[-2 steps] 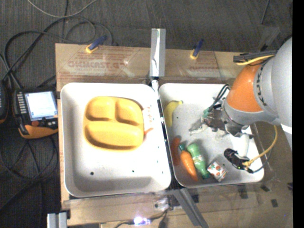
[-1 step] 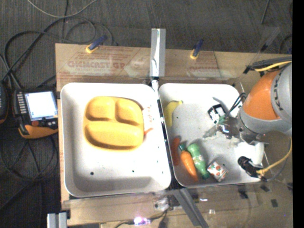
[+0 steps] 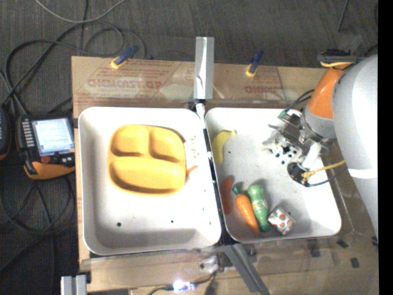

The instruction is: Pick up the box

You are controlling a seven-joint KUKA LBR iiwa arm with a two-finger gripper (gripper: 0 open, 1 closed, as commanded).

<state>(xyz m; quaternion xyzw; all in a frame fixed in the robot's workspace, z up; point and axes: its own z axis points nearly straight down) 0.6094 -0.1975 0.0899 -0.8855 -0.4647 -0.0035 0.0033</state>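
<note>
The box [image 3: 281, 220] is small, white and red with dots, and lies near the front edge of the right bin [image 3: 319, 223]. My gripper [image 3: 284, 145] hangs over the back right part of that bin, well behind the box and apart from it. The grey arm with its orange band [image 3: 322, 103] comes in from the right.
Beside the box on its left lie a green bottle [image 3: 258, 206], a carrot [image 3: 245, 210] and a red item [image 3: 227, 194]. A banana [image 3: 220, 143] rests at the bin's back left. The left bin [image 3: 98, 226] holds a yellow divided tray [image 3: 147, 158]. A cable loops near the gripper [image 3: 313, 174].
</note>
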